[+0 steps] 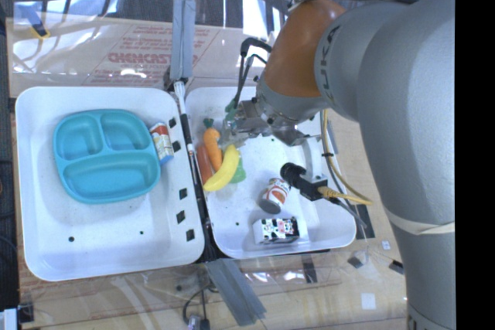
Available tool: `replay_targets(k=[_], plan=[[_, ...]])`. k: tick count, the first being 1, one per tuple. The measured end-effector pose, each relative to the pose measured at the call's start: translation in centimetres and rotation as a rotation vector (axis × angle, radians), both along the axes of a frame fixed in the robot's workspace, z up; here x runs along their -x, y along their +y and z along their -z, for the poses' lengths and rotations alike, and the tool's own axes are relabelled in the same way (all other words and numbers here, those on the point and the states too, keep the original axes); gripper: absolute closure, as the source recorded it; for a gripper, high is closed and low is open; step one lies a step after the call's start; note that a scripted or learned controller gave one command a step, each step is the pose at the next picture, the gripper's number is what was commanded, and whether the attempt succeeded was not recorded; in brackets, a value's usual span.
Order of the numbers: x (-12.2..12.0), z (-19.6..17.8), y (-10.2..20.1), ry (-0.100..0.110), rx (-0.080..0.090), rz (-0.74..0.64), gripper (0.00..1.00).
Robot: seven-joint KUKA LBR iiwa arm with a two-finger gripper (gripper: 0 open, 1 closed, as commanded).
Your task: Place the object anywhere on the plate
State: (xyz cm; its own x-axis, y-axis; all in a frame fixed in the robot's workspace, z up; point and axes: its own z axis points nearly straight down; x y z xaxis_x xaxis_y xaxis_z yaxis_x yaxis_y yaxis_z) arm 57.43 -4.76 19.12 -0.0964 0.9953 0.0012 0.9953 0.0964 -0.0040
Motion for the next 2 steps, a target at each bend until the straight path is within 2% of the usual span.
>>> replay_targets(k=[1,2], plan=[[-2.0,0.0,9.8,-0.001,0.0,-0.059,1.0],[-5.0,-0.3,16.1,-0.002,0.001,-0.145,1.0]])
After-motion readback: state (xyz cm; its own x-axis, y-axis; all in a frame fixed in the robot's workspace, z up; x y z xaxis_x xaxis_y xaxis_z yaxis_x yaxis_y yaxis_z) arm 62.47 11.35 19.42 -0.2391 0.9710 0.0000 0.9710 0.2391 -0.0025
